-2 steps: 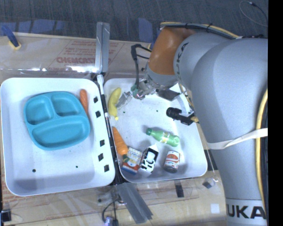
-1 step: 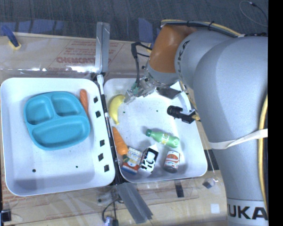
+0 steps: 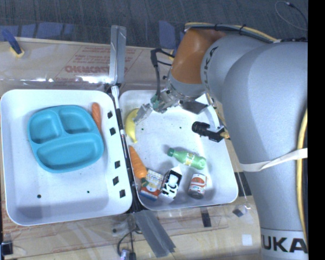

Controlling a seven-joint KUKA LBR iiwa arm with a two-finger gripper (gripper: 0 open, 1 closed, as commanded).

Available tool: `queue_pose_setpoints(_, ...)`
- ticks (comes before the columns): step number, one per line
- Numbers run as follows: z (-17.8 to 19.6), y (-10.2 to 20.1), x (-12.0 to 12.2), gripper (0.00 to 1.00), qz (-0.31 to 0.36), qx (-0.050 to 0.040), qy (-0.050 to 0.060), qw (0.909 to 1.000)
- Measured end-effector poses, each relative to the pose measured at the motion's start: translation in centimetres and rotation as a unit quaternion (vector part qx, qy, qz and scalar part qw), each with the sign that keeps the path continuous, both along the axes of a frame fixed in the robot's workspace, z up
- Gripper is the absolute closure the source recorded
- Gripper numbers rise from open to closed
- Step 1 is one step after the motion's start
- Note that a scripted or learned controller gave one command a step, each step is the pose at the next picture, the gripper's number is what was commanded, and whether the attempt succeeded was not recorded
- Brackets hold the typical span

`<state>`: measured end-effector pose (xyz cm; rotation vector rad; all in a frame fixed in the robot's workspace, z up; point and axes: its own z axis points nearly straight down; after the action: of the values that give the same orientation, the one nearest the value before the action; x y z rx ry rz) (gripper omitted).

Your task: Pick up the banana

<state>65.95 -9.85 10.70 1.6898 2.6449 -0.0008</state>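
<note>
Banana (image 3: 131,125) lay just below-left of my gripper (image 3: 146,110), against left wall of right bin (image 3: 227,172), not between fingers. My finger state: could not tell. Carrot (image 3: 138,163) further below. Green bottle (image 3: 187,157) lower right. Blue plate (image 3: 65,136) far left, in left bin (image 3: 21,199).

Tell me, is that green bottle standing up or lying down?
Lying down. The green bottle rests on its side on the right bin's floor, white cap pointing left.
</note>
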Motion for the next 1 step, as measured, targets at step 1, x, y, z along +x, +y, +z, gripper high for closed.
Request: queue_pose_setpoints(1,-1.40,-0.51,-5.34,0.00,-0.004,0.0010,0.002,1.0000)
